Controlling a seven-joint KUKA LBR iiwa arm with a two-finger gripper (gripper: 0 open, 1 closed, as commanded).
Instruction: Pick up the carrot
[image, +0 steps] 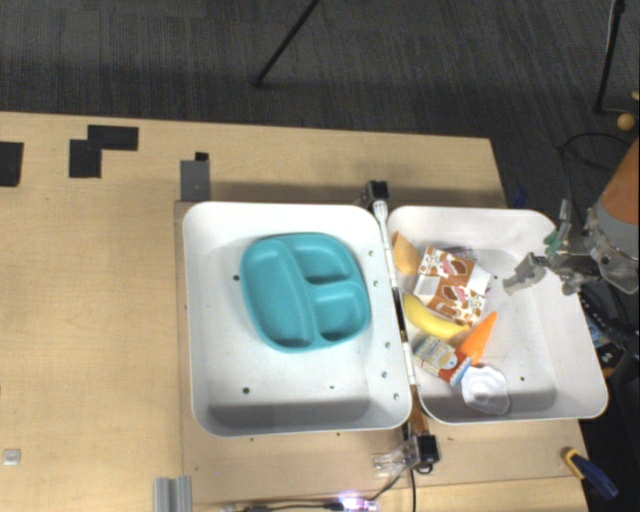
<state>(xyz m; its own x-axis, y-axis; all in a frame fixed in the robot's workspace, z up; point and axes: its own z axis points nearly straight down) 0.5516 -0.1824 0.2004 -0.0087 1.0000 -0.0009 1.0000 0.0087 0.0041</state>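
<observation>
One carrot (479, 337), one banana (432, 320), one carton (451, 283) in right bin (560, 395).

Left bin (215, 300): shallow, white, holding a teal divided plate (303, 290) with three compartments.
Right bin (560, 350): shallow, white, touching the left bin along one edge.
Banana (432, 320): yellow, lying near the right bin's left side.
Carton (452, 282): white and brown printed box, tilted, just above the banana.
Small packet (432, 352): below the banana.
White cup-like object (486, 387): near the right bin's front wall.
Bench (90, 330): light wood.
</observation>
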